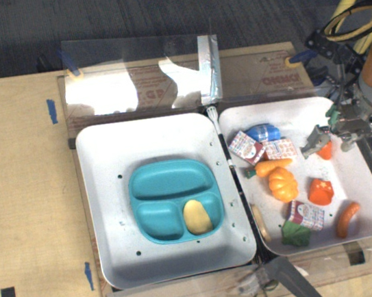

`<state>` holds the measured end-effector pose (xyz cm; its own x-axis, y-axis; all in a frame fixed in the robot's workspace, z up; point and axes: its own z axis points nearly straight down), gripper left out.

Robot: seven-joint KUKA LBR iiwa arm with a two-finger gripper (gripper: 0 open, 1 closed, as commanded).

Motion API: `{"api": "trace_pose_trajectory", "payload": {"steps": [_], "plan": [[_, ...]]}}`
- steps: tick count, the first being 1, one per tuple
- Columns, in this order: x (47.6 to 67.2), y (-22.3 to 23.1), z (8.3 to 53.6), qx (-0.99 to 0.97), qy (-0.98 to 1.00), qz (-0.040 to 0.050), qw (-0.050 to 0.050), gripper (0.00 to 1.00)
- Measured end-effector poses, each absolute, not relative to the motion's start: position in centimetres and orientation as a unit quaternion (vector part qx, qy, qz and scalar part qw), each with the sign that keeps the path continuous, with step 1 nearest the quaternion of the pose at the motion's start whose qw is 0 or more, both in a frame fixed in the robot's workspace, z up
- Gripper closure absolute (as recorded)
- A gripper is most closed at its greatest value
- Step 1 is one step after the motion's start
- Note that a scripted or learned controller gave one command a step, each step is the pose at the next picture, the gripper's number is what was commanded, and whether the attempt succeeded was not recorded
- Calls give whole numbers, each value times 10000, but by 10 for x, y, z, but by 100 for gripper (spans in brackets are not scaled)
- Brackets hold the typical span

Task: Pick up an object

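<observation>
Hovering over the right white bin (pixel 345 103), the grey two-finger gripper (pixel 325 142) pinches a small orange-red toy piece (pixel 324 151) between its fingers.

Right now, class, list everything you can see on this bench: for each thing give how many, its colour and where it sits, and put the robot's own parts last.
Bins: 2, white, side by side on the bench.
Tray: 1, teal, with compartments, in the left bin.
Potato: 1, yellow, in the tray's lower right compartment.
Small cartons: 3, red and white, in the right bin, two at the top left, one near the bottom.
Blue packet: 1, blue, top of the right bin.
Pumpkin: 1, orange, middle of the right bin.
Pepper: 1, red-orange, right of the pumpkin.
Green piece: 1, green, bottom of the right bin.
Orange oval: 1, orange-red, bottom right corner.
Gripper: 1, grey, over the right bin's upper right, an orange piece just below its fingers.
</observation>
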<state>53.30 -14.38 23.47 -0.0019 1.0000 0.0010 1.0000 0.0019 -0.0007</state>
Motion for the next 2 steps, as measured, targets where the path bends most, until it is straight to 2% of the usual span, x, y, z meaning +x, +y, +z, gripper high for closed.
{"api": "trace_pose_trajectory", "payload": {"steps": [1,2], "plan": [[553,-114,93,-6940,-7200,-10,-8,0],[548,-105,88,-7744,-6327,-19,-18,0]]}}
